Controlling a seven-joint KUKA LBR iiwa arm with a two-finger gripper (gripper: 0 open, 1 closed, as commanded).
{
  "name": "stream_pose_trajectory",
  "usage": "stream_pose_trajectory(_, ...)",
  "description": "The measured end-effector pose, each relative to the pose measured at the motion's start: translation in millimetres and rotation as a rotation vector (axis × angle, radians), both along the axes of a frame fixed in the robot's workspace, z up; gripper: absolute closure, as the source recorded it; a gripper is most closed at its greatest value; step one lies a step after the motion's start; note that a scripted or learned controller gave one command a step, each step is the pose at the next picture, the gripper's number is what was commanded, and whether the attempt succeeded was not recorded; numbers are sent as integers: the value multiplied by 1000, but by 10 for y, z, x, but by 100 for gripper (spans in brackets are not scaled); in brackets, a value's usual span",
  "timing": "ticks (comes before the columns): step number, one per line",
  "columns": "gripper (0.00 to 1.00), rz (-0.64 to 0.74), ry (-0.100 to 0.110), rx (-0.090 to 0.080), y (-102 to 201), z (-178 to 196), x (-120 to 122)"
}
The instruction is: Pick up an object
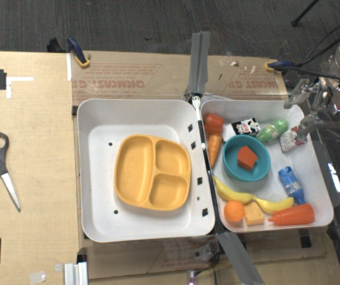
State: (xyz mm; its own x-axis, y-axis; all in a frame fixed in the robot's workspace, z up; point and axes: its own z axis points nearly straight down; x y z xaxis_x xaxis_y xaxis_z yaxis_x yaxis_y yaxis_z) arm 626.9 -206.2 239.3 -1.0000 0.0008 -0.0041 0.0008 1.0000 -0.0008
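The right bin point(321, 177) holds several toy foods. A teal bowl point(236, 166) with a red block point(247, 157) in it sits near the middle. Around it lie a carrot point(214, 149), a red pepper point(213, 123), a black-and-white packet point(245, 126), a green item point(272, 130), a banana point(259, 199), an orange point(234, 211), a cheese wedge point(253, 215), an orange-red bottle point(292, 215) and a blue can point(291, 184). My gripper point(304, 126) hangs at the bin's far right corner, just above a small white-and-red object point(289, 141).
The left bin point(92, 177) holds a yellow divided plate point(153, 172). Scissors point(2, 165) lie on the wooden bench at the far left. Cables and the arm's grey body point(336, 97) crowd the right bin's far right side.
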Motion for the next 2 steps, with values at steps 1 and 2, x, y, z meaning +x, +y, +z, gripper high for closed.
stream_pose_trajectory(1, 0, -23, -2, -1, -148, -1452, 89)
stream_pose_trajectory(2, 0, -258, -3, 0, 452, -1454, 307)
